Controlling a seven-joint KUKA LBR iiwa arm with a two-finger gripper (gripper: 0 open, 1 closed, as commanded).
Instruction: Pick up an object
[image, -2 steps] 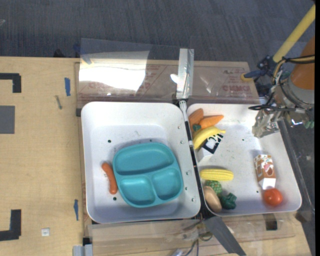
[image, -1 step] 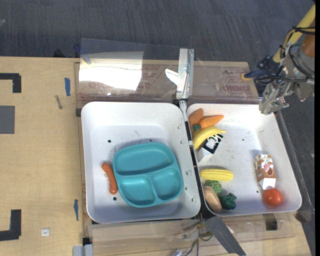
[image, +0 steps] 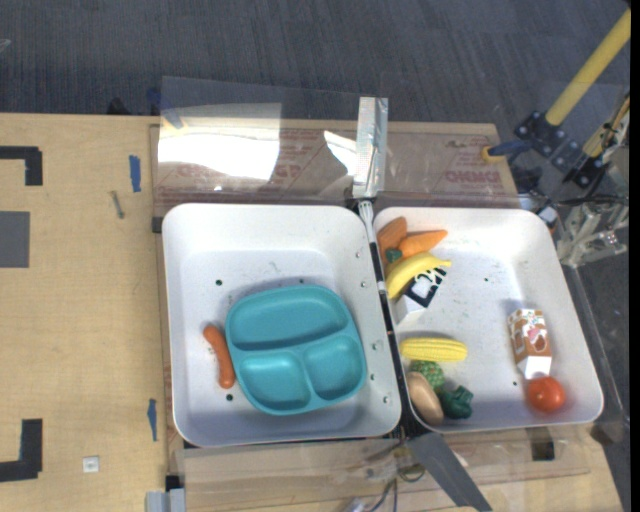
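Two bins (image: 190, 235); one teal tray (image: 295, 348), one sausage (image: 219, 355), one tomato (image: 546, 394).

Faint reddish printing on the clear plastic sheet (image: 300, 165) at twelve o'clock, too blurred to read, possibly lettering on the small red-and-white carton (image: 529, 342), illegible

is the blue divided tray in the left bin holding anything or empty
Empty. All three compartments of the tray show bare teal surface. The sausage lies beside it on the left bin's floor, not in it.
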